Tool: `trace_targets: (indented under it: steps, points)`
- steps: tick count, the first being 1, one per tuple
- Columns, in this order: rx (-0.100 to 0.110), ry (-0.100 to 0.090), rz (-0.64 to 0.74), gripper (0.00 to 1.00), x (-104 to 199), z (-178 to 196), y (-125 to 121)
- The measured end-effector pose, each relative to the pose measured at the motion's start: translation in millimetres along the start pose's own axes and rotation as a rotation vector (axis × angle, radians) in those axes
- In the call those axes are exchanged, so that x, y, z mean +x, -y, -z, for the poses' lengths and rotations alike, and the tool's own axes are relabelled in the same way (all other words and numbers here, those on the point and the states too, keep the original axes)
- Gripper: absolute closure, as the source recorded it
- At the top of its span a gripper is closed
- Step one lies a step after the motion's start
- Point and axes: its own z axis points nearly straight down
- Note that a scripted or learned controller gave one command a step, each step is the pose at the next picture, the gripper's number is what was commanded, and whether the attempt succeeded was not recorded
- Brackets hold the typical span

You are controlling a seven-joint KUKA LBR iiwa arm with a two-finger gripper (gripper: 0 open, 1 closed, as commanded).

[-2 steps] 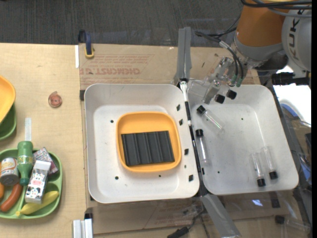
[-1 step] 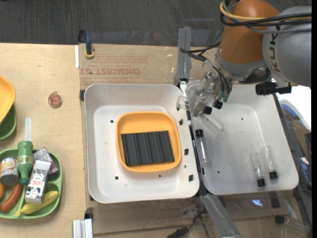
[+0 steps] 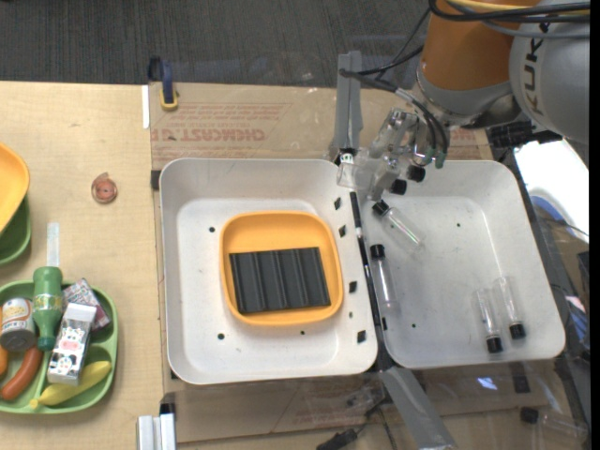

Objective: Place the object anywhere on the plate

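An orange plate (image 3: 281, 235) with a dark ribbed insert (image 3: 284, 280) lies in the left white bin (image 3: 187, 279). My gripper (image 3: 382, 178) hangs over the upper left corner of the right bin (image 3: 525, 242), close to the wall between the bins. Just under its tip a clear tube with a black cap (image 3: 399, 225) slants down to the right; whether it is held or lying on the bin floor is not clear. A second clear tube (image 3: 382, 279) lies along the dividing wall. Two more capped tubes (image 3: 499, 315) rest at the bin's lower right.
A grey post (image 3: 349, 101) stands behind the bins near the gripper. On the wooden bench at left sit a green tray of toy food (image 3: 56, 345), a yellow dish (image 3: 11, 190) and a small pink piece (image 3: 104, 189). Cables loop around the arm's orange band (image 3: 469, 26).
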Motion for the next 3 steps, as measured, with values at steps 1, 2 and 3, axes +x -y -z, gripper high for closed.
trace_targets:
  steps: [1, 2, 3]
  points:
    - [0.0, 0.001, 0.08, 1.0, -0.7, 22.0, 2.5]
    - [-0.001, 0.001, 0.26, 1.0, -7.6, 41.1, 15.4]
    - [-0.001, -0.002, 0.404, 1.0, -16.1, -5.8, 32.8]
